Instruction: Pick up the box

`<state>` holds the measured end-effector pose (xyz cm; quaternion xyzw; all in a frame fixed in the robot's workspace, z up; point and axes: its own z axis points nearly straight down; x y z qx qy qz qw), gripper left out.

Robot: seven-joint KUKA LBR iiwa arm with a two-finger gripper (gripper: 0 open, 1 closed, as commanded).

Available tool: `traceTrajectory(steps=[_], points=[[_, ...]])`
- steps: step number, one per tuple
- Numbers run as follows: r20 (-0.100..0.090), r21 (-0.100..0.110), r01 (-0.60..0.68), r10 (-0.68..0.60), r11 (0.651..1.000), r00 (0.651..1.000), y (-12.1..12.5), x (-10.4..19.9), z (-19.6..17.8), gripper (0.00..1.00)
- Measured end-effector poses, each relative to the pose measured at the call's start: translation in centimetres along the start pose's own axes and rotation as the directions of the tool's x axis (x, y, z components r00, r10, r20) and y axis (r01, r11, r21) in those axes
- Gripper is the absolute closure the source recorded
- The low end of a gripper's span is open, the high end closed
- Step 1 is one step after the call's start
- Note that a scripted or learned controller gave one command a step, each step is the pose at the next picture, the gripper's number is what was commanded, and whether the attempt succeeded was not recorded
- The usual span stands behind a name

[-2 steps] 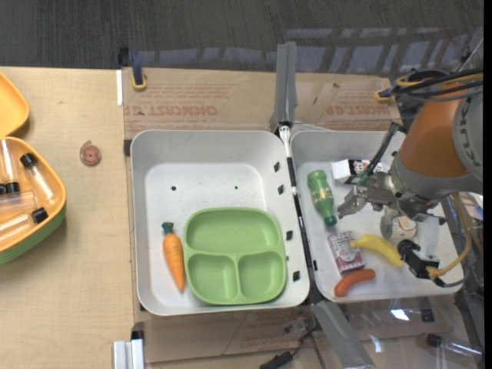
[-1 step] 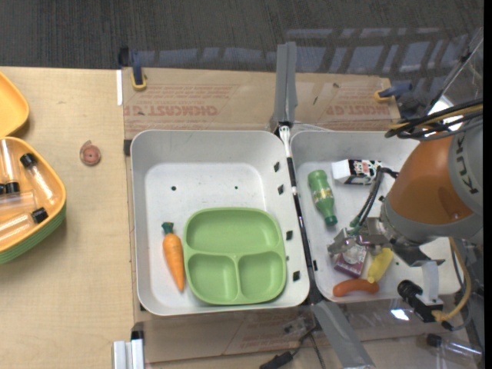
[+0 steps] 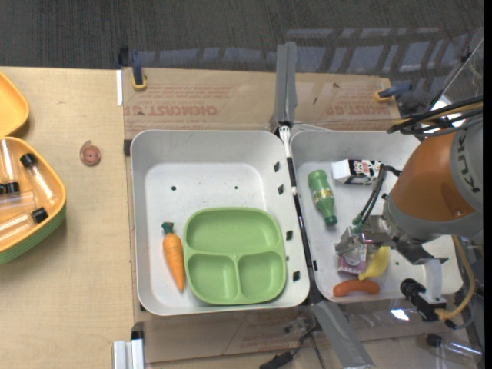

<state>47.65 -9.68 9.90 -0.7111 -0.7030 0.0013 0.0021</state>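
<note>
the box (image 3: 357, 170) lies at the far end of the right bin (image 3: 304, 206), beside the green bottle (image 3: 323, 197). the gripper (image 3: 355, 244) sits low over the near clutter, a banana (image 3: 377, 263) and a sausage (image 3: 357, 287); whether it's spread or pinched i cannot tell. the left bin (image 3: 154, 206) holds a carrot (image 3: 174, 257) and green tray (image 3: 234, 255)

Matt green plastic plate (image 3: 234, 256); smooth white plastic bins (image 3: 154, 206); glossy green bottle (image 3: 323, 197); printed box (image 3: 355, 170), probably cardboard, at twelve o'clock; pale wood-look table (image 3: 77, 283); brown cardboard sheet (image 3: 207, 102).
</note>
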Motion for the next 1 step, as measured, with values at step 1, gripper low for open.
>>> traceTrajectory(steps=[1], points=[[0.004,-0.002,0.061,-0.061,0.998,0.998,5.24,-1.57,-20.98,1.0]])
